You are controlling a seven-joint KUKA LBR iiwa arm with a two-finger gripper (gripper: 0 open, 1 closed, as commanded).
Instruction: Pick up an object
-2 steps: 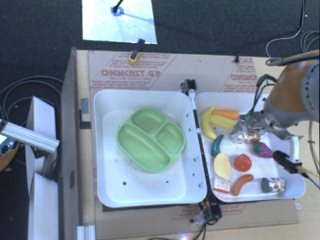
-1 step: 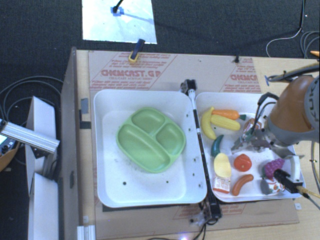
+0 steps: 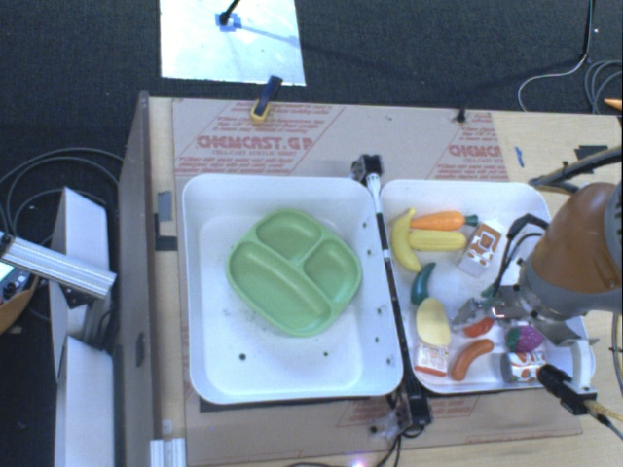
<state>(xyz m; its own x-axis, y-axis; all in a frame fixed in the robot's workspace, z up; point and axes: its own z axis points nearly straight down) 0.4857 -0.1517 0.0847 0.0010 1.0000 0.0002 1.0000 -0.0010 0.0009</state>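
Note:
The right bin [image 3: 506,195] holds several toy foods: a banana [image 3: 401,242], a carrot [image 3: 443,221], a yellow corn piece [image 3: 438,240], a small white carton [image 3: 480,246], a dark green vegetable [image 3: 422,282], a pale yellow fruit [image 3: 433,321], a sausage [image 3: 471,358], purple grapes [image 3: 526,339] and a small red piece [image 3: 477,327]. My gripper [image 3: 482,311] hangs low over the middle of this bin, just above the red piece and right of the yellow fruit. The arm's grey and orange wrist [image 3: 579,256] hides the bin's right side.
The left bin [image 3: 214,358] carries a green divided plate [image 3: 294,271]. A small orange-and-white box [image 3: 431,358] and a little can [image 3: 521,366] lie near the right bin's front wall. A black divider bar [image 3: 385,270] runs between the bins.

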